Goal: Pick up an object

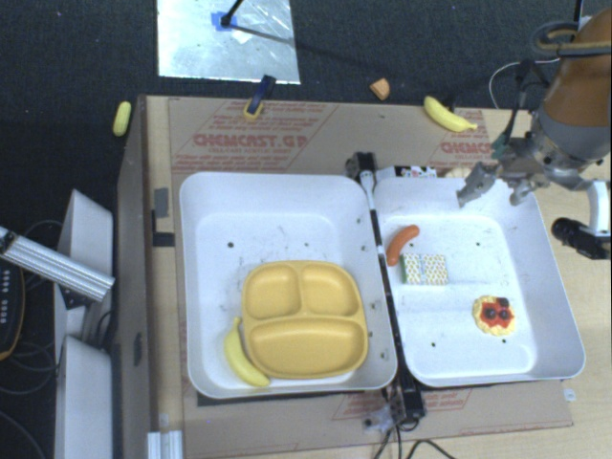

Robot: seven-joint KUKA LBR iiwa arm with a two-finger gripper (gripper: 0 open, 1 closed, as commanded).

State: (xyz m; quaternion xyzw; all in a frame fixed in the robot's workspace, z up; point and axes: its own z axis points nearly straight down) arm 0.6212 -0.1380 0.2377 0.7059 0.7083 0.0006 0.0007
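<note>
My gripper (497,189) hangs over the back edge of the right bin (535,256), its two fingers spread apart with nothing between them, so it is open. Below and to its left in that bin lie an orange sausage (402,243) near the divider and a small patterned block (424,269) beside it. A yellow and red toy with dark spots (494,315) rests toward the bin's front right. In the left bin (220,218) sits a yellow divided plate (304,316), with a yellow banana (242,356) against its front left edge.
Outside the bins, on the cardboard and floor, lie a banana (448,114) at the back right, a small orange piece (381,89), a yellow item (121,118) at the far left and a blue and yellow clip (258,96). A shiny sheet (228,27) is behind.
</note>
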